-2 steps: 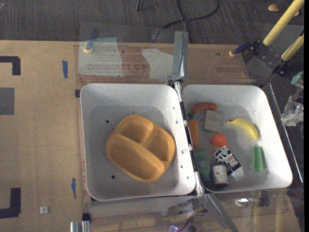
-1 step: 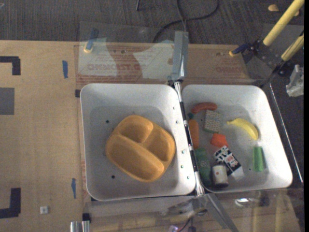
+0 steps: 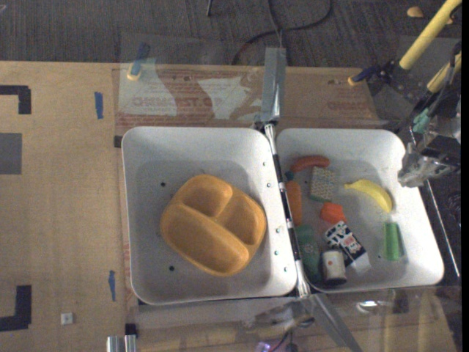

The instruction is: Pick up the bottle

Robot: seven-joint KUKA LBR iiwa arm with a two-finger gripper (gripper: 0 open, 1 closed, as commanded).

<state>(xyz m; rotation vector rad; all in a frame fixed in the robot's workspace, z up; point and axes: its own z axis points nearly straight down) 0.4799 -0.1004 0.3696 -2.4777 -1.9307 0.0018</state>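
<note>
Lying in right bin (image 3: pixel 366 141): bottle (image 3: pixel 393 241); claw (image 3: pixel 415 173) near, above-right

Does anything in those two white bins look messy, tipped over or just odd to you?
Nothing looks spilled or broken. The right bin holds toy items strewn loosely: a banana, a green bottle lying flat and a small carton on its side. The yellow divided tray sits askew in the left bin, turned off the bin's edges.

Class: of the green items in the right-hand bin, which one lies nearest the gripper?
The light green piece by the right bin's right wall lies nearest the gripper. The darker green one lies along the bin's left wall, farther away.
</note>
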